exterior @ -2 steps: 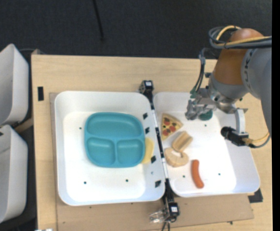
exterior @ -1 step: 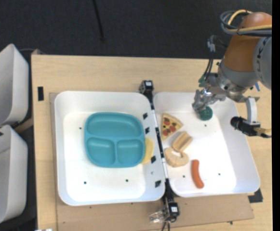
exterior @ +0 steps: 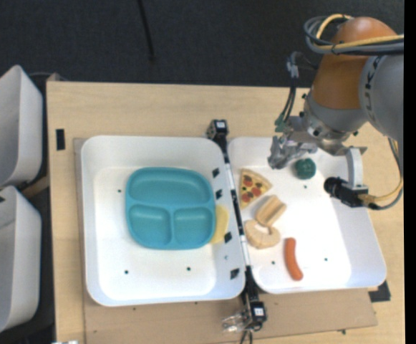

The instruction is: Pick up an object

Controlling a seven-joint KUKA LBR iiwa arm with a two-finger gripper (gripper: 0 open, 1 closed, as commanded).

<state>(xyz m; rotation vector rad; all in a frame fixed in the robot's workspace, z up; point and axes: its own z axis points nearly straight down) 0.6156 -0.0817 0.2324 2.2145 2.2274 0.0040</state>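
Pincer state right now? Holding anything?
Pincer: cannot be told. It hangs over the right bin, beside the green ball; nothing seen in its grip.

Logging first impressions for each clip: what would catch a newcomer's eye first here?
The teal divided plate lying in the left bin stands out most. Next is the arm's orange band at upper right, with the gripper over the right bin beside a small green ball. Toy foods cluster near the divider: pizza slice, bread, sausage.
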